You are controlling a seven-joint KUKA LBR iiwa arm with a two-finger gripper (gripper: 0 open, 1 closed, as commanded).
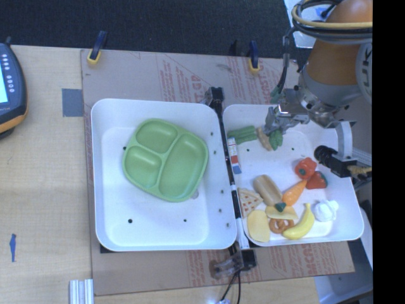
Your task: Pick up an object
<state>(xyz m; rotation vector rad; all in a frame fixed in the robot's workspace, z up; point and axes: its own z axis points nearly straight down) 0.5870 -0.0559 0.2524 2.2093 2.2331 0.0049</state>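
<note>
My gripper [276, 123] hangs over the back of the right bin [345, 233], under the arm's orange band. Right below its tip lies a small olive-and-tan toy piece [274, 140], and a green vegetable [242, 133] lies just to the left of that. Whether the gripper touches the olive piece is unclear from this angle. Further forward in the same bin are a red pepper [305, 167], a carrot [293, 193], a tan bread roll [267, 189], a banana [302, 223] and a white lump [324, 211].
The left bin [107, 227] holds a green divided plate [166, 160]. A waffle-like slice [249, 200], a yellow disc [257, 227] and a pretzel [279, 225] crowd the right bin's front. A black bracket [329, 157] juts over its right rim. A pendant [9, 87] lies far left.
</note>
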